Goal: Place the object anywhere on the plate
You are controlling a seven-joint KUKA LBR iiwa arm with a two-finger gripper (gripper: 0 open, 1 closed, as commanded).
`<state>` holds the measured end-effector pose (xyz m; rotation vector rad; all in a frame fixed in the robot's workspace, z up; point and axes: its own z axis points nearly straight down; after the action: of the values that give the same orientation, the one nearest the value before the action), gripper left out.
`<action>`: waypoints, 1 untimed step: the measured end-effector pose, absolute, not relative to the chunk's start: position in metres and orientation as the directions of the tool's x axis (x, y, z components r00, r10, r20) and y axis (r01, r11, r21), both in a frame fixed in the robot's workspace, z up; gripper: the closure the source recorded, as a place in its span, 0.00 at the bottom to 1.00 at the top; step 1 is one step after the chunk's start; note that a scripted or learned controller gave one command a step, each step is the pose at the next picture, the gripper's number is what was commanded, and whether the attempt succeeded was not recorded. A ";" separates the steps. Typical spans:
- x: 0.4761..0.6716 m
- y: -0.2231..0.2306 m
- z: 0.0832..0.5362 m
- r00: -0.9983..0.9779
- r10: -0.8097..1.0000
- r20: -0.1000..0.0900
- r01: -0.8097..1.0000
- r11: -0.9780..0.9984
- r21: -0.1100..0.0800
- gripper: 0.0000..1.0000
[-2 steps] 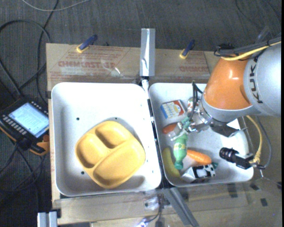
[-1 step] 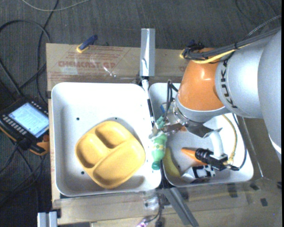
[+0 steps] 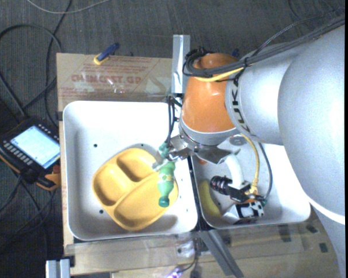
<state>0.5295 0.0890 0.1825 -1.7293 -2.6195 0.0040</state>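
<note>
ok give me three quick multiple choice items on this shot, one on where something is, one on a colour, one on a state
1. Where is the plate?
A. left bin
B. right bin
C. on the floor

2. What colour is the bottle?
A. red
B. green
C. black

3. How does the bottle sit?
A. standing in the right bin
C. lying over the plate's right edge
B. hanging high above the bench, clear of both bins

Answers: 1 A, the yellow plate lies in the left bin. 2 B, the bottle is green against the yellow plate. 3 C, it lies lengthwise across the plate's right part, just below the gripper.
</note>
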 end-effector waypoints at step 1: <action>0.530 0.089 0.183 -0.393 0.920 0.002 0.920 0.393 -0.003 0.00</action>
<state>0.5295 0.0890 0.1826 -1.7292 -2.6191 0.0026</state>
